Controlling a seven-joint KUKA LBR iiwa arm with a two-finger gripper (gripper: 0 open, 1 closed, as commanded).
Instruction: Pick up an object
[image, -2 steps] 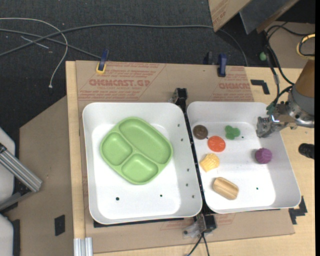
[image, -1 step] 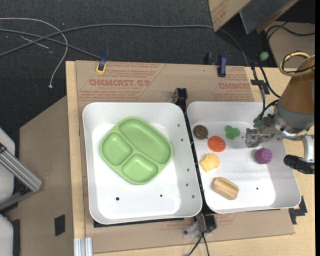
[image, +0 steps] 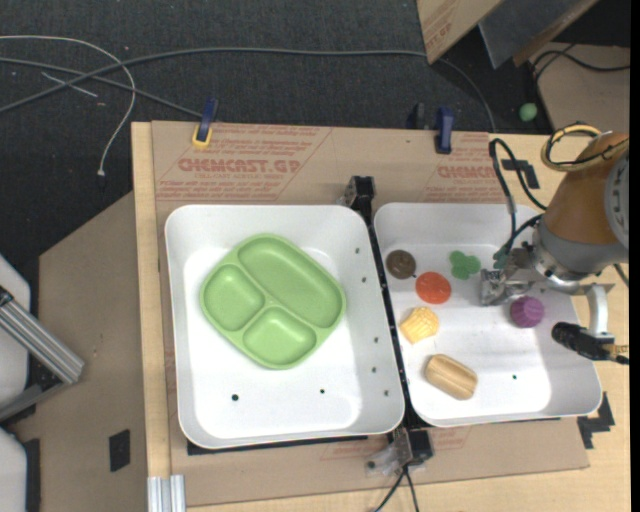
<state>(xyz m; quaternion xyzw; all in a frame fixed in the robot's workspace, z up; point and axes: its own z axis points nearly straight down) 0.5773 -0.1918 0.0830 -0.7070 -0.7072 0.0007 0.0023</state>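
The counter (image: 250, 150) was a brown board clamped at the back edge, carrying two shallow white bins over dark carpet strewn with cables. The left bin (image: 200, 380) held a green divided plate (image: 272, 300). In the right bin (image: 500, 395) lay small toy foods: a brown round piece (image: 401, 263), a red-orange one (image: 433, 288), a green one (image: 464, 264), a yellow lumpy one (image: 420, 323), a tan loaf (image: 451, 375) and a purple ball (image: 527, 311).

My gripper (image: 497, 285) sat low in that bin, just beside the purple ball and near the green piece; whether its fingers were apart or together I could not tell.

I judged the purple ball the nearest candidate: light, hard plastic, likely smooth and prone to roll, with no long axis, so I would close across its middle. The tan loaf was the one elongated piece, its long axis running from upper left to lower right; across its narrow width would suit.
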